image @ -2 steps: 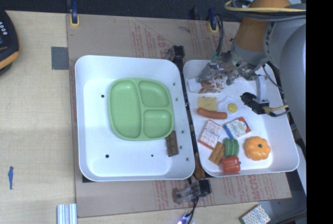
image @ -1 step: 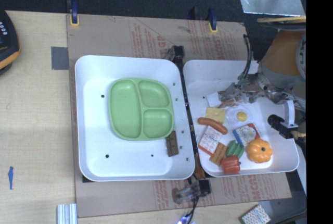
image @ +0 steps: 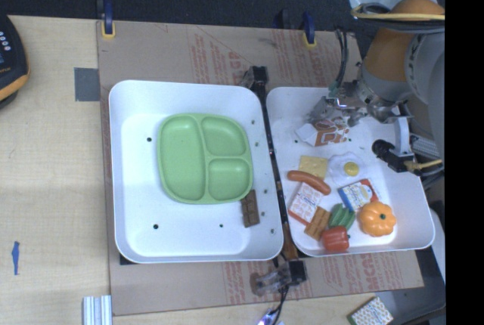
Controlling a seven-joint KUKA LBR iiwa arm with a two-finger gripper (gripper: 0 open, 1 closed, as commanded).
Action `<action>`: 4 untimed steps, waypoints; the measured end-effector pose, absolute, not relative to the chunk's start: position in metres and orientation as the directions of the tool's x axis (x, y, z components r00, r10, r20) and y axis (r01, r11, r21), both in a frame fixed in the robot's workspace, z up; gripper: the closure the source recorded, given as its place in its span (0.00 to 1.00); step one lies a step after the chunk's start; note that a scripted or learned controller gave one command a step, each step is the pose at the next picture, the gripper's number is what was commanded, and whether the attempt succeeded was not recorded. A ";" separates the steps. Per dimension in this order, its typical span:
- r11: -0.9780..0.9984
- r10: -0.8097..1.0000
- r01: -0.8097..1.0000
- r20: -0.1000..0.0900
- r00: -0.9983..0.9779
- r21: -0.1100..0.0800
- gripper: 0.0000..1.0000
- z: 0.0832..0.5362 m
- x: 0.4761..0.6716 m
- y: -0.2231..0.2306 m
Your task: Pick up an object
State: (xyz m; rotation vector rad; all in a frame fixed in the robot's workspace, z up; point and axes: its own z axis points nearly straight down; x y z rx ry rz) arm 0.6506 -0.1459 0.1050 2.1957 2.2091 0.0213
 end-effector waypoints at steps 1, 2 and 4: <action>0.004 1.000 1.000 0.000 -0.004 -0.005 0.00 0.092 0.597 -0.115; 0.005 1.000 1.000 -0.002 -0.005 -0.001 1.00 0.104 0.599 -0.118; 0.000 1.000 1.000 -0.002 0.000 0.000 0.00 0.104 0.623 -0.159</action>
